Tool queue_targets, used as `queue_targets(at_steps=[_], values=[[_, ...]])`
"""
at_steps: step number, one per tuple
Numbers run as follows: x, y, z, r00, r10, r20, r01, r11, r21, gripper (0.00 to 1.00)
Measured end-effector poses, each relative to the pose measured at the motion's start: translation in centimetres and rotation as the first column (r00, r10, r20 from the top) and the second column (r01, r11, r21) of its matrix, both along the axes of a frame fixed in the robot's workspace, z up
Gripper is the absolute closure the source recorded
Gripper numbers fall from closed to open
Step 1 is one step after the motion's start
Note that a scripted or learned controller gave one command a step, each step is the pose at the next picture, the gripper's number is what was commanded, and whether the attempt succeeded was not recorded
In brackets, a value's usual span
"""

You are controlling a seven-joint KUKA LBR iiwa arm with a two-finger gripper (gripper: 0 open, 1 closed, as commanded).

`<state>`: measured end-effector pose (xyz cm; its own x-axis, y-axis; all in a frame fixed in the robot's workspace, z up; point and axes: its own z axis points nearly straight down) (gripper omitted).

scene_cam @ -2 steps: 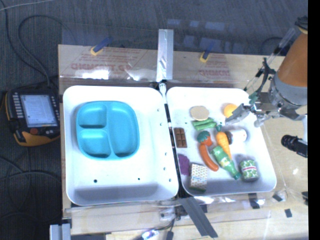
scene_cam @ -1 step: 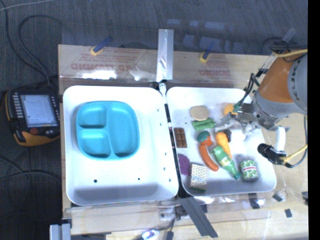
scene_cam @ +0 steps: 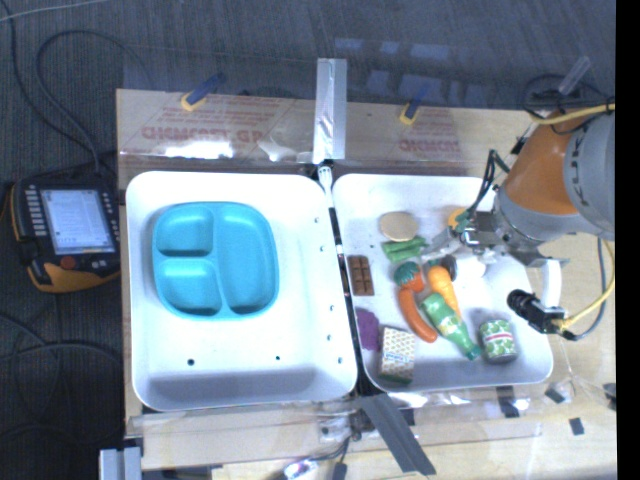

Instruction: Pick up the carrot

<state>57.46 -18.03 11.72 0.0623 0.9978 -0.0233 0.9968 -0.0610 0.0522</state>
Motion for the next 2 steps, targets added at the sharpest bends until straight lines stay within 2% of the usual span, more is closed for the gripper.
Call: queue_targets(at_steps=[1, 2], values=[[-2.2, 2.1, -0.4, 0.999, -0.025, 0.023, 0.026, 1.0, -0.009, 0.0], [-2.5, 5.3, 1.6, 0.992, 0.113, -0.054, -0.112, 0.993, 0.025, 0.0]])
